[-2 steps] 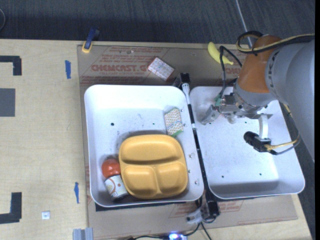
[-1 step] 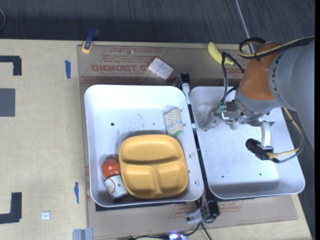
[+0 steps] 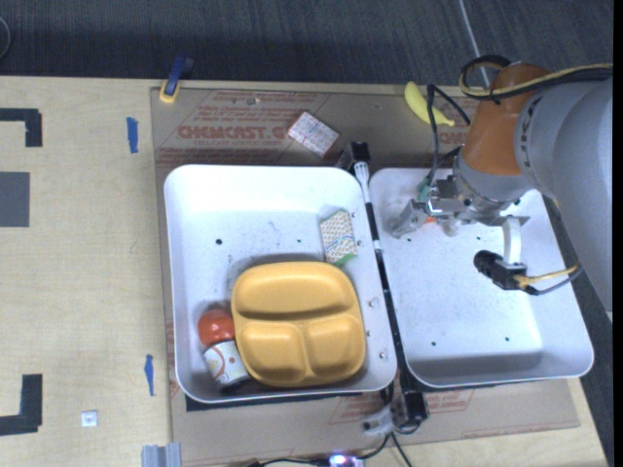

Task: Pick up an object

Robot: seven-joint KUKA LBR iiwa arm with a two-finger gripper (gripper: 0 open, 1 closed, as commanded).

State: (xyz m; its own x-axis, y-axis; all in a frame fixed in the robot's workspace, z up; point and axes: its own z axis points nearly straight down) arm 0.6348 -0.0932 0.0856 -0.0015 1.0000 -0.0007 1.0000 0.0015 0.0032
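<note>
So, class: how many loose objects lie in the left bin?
3: yellow tray at the near side, small bottle at its left, patterned packet by the right wall. The tray may hide more.

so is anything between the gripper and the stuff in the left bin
Yes. The gripper hangs over the right bin, while the yellow tray, small patterned packet and orange-capped bottle lie in the left bin. The two bins' adjoining walls stand between them; nothing else visible does.
</note>
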